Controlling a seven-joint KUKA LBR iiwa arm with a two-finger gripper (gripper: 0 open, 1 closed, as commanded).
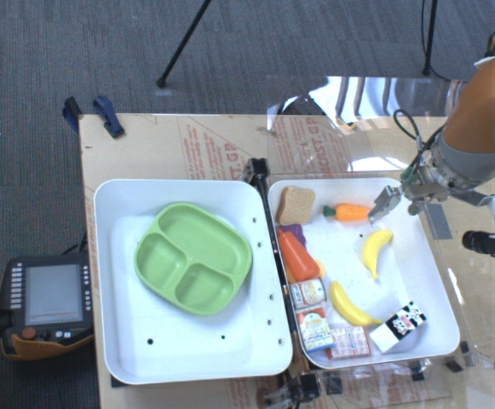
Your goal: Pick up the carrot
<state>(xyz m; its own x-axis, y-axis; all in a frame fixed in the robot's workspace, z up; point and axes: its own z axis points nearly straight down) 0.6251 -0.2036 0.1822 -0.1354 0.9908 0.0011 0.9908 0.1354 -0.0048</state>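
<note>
Now the jaws [387, 203] are hanging over the right bin [441, 292], just right of the carrot [350, 213]; can't tell how far open they are, and nothing's showing between them. Carrot's lying flat near the bin's far edge, approx. between the bread slice [296, 204] and a banana [376, 250]. A green divided plate [193, 258] is sitting in the left bin [119, 348] on the worktop [187, 147].

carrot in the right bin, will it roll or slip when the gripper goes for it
The carrot looks like smooth moulded plastic, so probably stiff, light and somewhat slippery. Its rounded, tapered body lies flat on the right bin floor, so a nudge from the gripper beside it could well roll it away.
</note>
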